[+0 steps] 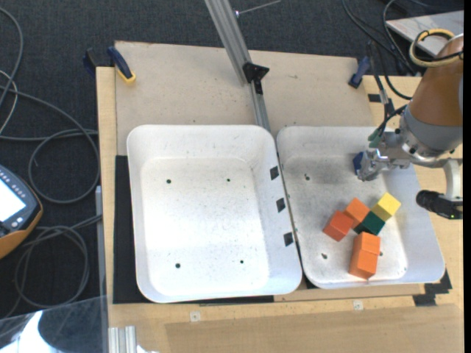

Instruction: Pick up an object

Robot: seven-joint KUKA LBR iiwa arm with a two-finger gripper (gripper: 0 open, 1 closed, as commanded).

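A: Two white bins are seen side by side on the bench [184,79], and the gripper [366,164] is placed over the right bin [316,153], near its far right part

B: What can be told of the gripper's state?

A: It cannot be told; the tip is small and blurred, and nothing is seen held in it

B: Where are the blocks found from there?

A: A cluster is seen below the gripper, nearer the camera and apart from it. An orange cube [357,210] lies closest under it, with a red cube [338,226] touching it on the lower left. A yellow cube [386,206] is set just right of the orange one, and a dark green cube [371,223] is tucked against the yellow one's lower side. A taller orange block [365,255] is laid below them all, near the bin's front rim

B: And the left bin [147,145]?

A: It is found well to the gripper's left, past a grey pole [232,31] slanting down between the bins
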